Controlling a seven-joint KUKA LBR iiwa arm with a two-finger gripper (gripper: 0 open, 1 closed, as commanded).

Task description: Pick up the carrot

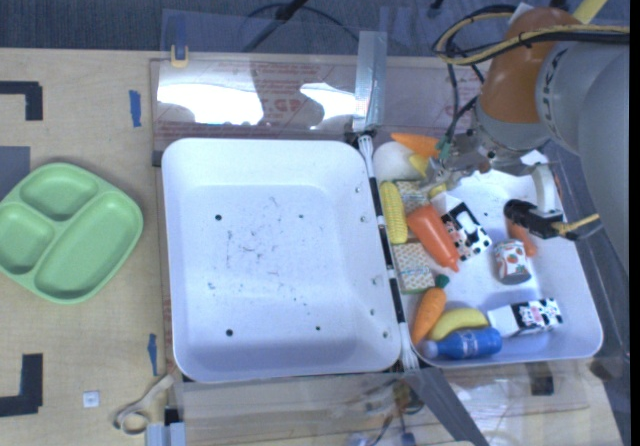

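The carrot point(429, 310) is orange with a small green top and lies tilted at the front left of the right bin point(572, 286), against the divider. A yellow banana point(461, 320) and a blue bottle point(466, 344) touch its lower end. My gripper point(452, 160) hangs low over the back left of the same bin, well behind the carrot, under the grey arm's orange band point(512, 84). It is beside an orange piece point(416, 144) and a white item point(393, 166). Nothing shows as held.
A corn cob point(394, 212), an orange-red vegetable point(433, 235), a speckled cracker point(412, 260), two cow-patterned items point(468, 233) point(537, 315) and a small can point(511, 262) crowd the right bin. The left bin point(190, 174) adjoins it. A green divided plate point(68, 231) sits far left.
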